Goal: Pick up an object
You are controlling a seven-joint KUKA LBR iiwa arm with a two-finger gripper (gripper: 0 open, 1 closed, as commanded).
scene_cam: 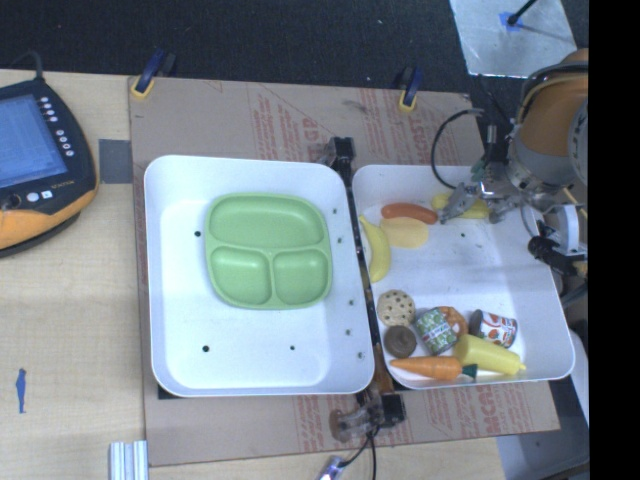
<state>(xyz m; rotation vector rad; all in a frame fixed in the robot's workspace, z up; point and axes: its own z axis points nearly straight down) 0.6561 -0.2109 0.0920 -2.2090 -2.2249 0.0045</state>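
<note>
Gripper [462, 204] low in the right bin [540, 298], fingers apart
Hot dog [408, 211] just beside them looks light, smooth; grip mid-length

Bare floor of the right bin [470, 278] lies open just right of the banana [378, 250]. Toys crowd the bin's near edge below the banana, a carrot [428, 369] among them.
</note>
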